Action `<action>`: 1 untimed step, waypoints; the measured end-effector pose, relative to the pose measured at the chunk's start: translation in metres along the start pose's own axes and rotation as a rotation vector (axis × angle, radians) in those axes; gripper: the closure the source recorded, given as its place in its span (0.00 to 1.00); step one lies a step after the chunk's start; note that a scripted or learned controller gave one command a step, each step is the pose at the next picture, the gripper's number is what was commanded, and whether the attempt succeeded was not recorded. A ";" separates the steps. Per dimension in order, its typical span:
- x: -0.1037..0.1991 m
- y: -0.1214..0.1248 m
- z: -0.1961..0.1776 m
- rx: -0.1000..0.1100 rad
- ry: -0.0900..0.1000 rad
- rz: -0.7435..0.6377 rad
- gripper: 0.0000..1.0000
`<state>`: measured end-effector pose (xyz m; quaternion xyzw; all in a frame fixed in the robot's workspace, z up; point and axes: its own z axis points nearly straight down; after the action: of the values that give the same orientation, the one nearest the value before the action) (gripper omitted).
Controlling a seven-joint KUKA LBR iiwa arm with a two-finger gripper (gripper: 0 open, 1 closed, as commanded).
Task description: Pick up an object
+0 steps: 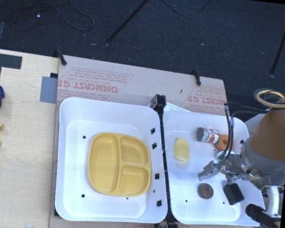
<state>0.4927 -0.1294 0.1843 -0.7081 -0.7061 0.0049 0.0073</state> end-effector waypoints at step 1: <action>0.000 0.002 -0.006 -0.010 -0.001 -0.002 0.00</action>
<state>0.4952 -0.1294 0.1899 -0.7072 -0.7070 0.0018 0.0032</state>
